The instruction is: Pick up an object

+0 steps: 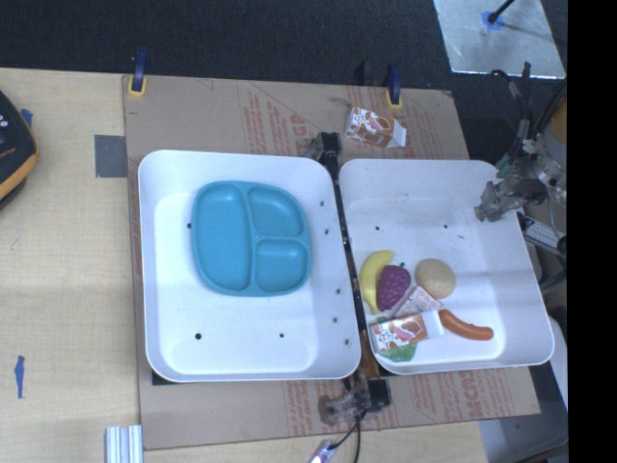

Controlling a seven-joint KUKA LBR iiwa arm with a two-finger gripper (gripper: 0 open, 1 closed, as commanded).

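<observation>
Sausage-shaped orange toy [467,327], smooth and glossy, lying flat in right shallow white bin [453,201] near its front right corner, long axis left to right, right end slightly nearer front rim. Beside it: yellow banana [373,270], knobbly purple grape bunch [392,285], round tan potato [436,278], printed packet [402,334]. Grey tool [494,204] over right bin's far right rim, apart from sausage; grip state impossible to tell.

pale wood bench [58,287] under brown cardboard [241,114]; dark carpet floor [241,17] behind.
</observation>
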